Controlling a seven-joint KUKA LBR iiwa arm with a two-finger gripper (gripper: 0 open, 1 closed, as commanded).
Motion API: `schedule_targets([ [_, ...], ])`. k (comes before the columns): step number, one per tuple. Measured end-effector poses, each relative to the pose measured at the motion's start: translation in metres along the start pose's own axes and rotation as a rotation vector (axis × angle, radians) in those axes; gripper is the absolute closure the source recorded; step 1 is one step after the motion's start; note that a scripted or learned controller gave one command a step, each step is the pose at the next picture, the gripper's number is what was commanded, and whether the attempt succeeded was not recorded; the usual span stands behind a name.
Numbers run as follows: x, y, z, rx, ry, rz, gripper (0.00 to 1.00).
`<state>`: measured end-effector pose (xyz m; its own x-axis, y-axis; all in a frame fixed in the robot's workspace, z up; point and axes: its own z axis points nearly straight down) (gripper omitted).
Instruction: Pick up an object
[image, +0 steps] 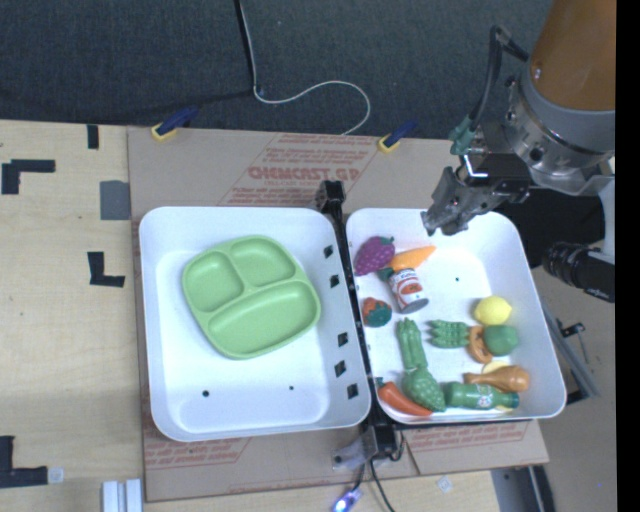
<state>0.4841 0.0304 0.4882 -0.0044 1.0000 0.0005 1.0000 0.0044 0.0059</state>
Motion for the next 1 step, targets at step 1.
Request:
schedule_targets([
  [1, 0.0165, 0.0002, -0.0496, 0.001, 0.0, 0.002, 1.0],
])
